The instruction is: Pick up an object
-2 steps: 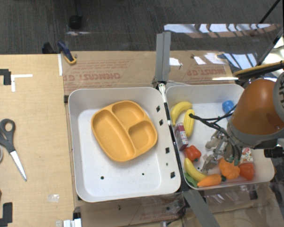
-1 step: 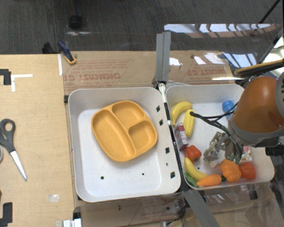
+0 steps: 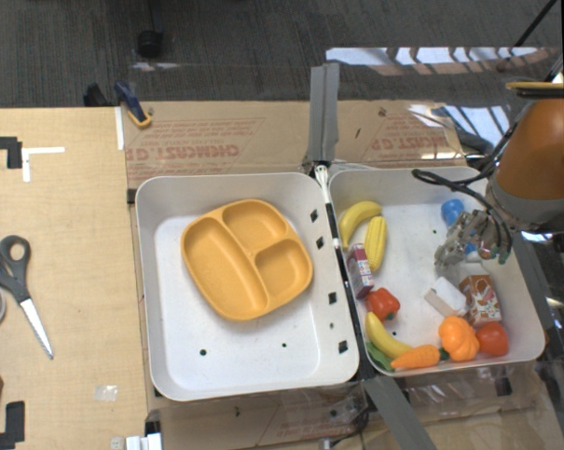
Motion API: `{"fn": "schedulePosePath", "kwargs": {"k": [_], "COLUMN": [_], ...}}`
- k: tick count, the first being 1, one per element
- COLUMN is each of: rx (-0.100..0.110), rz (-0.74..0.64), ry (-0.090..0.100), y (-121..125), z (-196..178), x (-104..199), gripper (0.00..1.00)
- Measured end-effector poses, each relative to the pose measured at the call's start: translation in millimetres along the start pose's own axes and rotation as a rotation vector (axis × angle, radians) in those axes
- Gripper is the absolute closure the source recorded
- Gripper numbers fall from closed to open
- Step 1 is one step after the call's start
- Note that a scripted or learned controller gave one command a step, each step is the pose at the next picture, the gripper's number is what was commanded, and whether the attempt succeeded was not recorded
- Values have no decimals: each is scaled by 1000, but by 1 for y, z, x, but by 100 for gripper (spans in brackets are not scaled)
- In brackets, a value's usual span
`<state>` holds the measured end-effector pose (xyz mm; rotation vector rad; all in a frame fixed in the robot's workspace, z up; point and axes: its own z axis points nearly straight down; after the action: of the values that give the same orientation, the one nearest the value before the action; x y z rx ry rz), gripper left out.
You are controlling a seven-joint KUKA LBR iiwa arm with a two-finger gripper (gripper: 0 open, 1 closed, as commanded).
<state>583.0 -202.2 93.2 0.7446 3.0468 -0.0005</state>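
The pale wooden worktop fills the left of the frame, and grey-handled scissors lie near its left edge, blades pointing lower right. Brown cardboard covers the worktop across the upper middle. On it, side by side, sit the left white bin and the right white bin, walls touching at centre. Upper left, a small blue-and-yellow thing, possibly a clamp.

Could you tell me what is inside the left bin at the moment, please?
The left bin holds one yellow divided plate, lying flat with its three compartments bare. Whatever lies beneath the plate is covered and cannot be seen.
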Motion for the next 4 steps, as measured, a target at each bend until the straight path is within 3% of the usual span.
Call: {"fn": "schedulePosePath", "kwargs": {"k": [1, 2, 3, 4], "rx": [0, -5, -4, -4], "rz": [-1, 234, 231, 231], "ry": [0, 4, -2, -1], "y": [0, -29, -29, -29], "z": [0, 0, -10, -10], "x": [0, 24, 22, 23], "gripper": [0, 0, 100, 0]}}
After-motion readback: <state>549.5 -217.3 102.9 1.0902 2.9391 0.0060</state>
